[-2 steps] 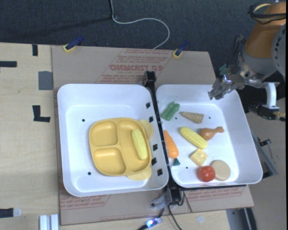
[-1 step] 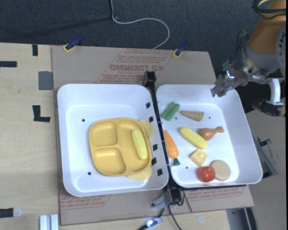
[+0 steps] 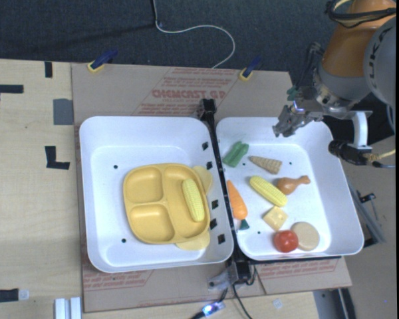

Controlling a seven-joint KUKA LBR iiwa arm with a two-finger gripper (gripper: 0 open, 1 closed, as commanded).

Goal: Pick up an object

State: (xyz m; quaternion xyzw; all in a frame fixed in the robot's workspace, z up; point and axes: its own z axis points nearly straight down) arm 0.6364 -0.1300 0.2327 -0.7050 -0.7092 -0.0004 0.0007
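My gripper [image 3: 289, 123] hangs over the far rim of the right bin [image 3: 332, 178], with nothing visibly in it. Toy food lies in that bin: a green vegetable [image 3: 236, 153], a tan cone [image 3: 265, 163], a yellow corn cob [image 3: 267, 190], a brown drumstick [image 3: 292, 184], an orange carrot [image 3: 237, 201] against the left wall, a cheese cube [image 3: 275, 217], a red tomato [image 3: 286, 240] and a beige round piece [image 3: 306, 235]. The cone and the green vegetable are the nearest to the gripper, below and to its left.
The left bin [image 3: 100, 178] holds a yellow divided plate [image 3: 153, 201] with a second corn cob [image 3: 193, 199] lying on its right side. A black divider [image 3: 216, 171] runs between the bins. A white cable [image 3: 193, 28] loops across the dark surface behind them.
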